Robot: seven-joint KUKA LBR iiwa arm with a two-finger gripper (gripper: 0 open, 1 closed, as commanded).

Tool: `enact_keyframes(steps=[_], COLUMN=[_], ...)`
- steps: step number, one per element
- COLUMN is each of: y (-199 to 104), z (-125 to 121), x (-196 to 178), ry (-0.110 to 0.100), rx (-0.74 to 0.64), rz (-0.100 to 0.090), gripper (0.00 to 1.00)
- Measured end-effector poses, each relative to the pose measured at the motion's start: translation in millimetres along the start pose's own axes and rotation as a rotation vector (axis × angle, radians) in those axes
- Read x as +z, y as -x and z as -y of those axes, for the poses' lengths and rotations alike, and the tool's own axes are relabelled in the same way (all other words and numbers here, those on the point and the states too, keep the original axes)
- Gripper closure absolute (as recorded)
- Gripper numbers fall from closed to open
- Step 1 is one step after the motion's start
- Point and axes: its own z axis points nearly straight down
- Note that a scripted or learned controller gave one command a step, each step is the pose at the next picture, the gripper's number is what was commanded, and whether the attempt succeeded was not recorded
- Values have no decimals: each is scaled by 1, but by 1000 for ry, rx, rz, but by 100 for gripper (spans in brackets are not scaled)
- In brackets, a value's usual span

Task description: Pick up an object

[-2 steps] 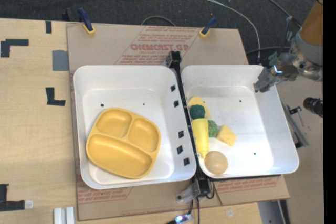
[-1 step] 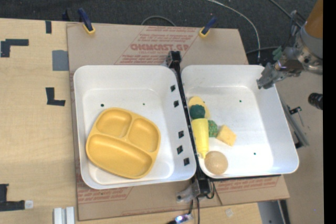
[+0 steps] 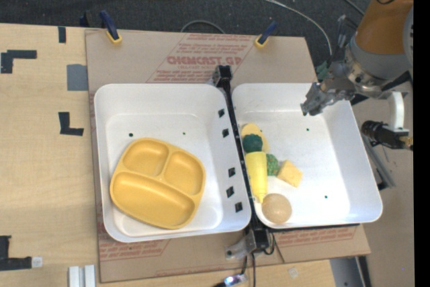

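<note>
The pale wooden worktop is cut off at the left and bottom edges, and part of it is covered by a brown cardboard sheet on which two shallow white plastic bins are seen side by side. The grey arm with the orange band is cropped at the upper right corner; it is seen slanting down and leftward over the far right corner of the right bin. In the left bin a yellow three-compartment plastic plate is seen lying flat. The dark claw is seen above the right bin's back part, well apart from the objects; whether it is wide or narrow cannot be told, as it is small and blurred. Against the right bin's left wall, a yellow toy corn cob, a green leafy toy piece, a pale yellow wedge and a beige round ball are clustered closely together.
</note>
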Motion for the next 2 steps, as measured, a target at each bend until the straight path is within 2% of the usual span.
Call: enact_keyframes(steps=[1,2], y=[-45,-100], z=[-5,-15], x=[16,14], ry=[0,1], rx=[0,-1], rz=[0,0], gripper=[100,100])
